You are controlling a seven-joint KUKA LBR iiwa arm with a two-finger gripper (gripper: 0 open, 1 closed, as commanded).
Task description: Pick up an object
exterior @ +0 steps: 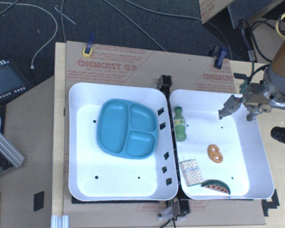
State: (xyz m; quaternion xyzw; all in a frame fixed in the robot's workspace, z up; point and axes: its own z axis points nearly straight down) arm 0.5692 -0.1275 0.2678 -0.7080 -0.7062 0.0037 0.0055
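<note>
Cardboard-topped bench (136, 62) bears two white bins (79, 180); the gripper (240, 110) hangs spread, grasping nothing.

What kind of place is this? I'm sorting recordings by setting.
Probably a robotics lab bench: two white bins clamped on a board, loose cables on the floor, and a gripper over toy food like the pretzel.

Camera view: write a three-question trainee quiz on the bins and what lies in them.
1. True or false: the blue tray lies in the left bin.
2. Which lies nearest the right bin's front edge? A. green bottle B. pretzel C. watermelon slice
3. Fill in: the gripper hangs over the ____ bin, gripping nothing.

Key: 1 true; 2 C; 3 right.
</note>
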